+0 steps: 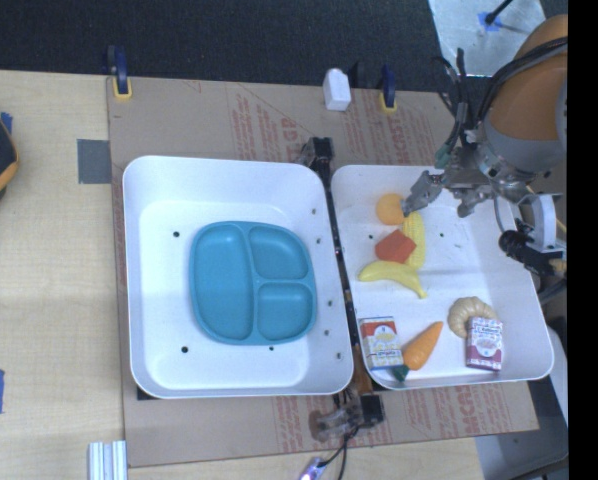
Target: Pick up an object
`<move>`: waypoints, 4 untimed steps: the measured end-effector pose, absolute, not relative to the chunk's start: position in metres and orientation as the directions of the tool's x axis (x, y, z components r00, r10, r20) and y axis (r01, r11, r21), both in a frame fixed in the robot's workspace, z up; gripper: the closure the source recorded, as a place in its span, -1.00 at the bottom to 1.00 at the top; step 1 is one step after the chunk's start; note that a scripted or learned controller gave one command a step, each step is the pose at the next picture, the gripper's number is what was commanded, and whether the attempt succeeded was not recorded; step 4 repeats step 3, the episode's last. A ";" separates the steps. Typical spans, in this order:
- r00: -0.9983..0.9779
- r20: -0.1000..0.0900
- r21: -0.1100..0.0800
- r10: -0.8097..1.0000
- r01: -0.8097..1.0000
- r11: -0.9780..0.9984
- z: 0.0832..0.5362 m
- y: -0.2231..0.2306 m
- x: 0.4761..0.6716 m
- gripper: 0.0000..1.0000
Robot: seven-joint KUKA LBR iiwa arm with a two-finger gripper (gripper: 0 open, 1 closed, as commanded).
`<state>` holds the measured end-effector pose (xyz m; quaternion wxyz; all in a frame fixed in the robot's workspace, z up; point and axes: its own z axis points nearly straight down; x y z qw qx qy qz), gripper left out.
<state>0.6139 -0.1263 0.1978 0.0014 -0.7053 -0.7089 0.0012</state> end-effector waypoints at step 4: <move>-0.007 -0.002 -0.005 1.000 1.000 0.007 0.103 -0.107 0.604 1.00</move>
